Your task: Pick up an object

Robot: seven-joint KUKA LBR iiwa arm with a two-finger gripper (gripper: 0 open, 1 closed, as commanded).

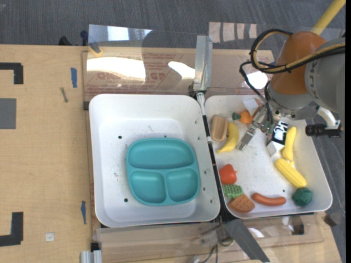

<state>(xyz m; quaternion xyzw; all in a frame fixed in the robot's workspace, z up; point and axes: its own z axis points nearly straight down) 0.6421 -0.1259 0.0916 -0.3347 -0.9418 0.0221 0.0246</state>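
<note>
At the near edge of the right bin [323,199] lie a sausage [268,200], a green broccoli [301,196], a ridged orange-and-green piece [236,198] and a red pepper [228,174]. Farther in rests a corn cob [290,171], with a second yellow piece [289,142] above it. The left bin [104,147] holds a teal divided plate [162,170]. The pincer [251,131] hangs low over the right bin just beside a banana [230,139] and a tan block [219,128]; whether it is spread or pressed together I cannot tell. A small orange item [244,115] beyond is partly hidden by the arm.
</note>
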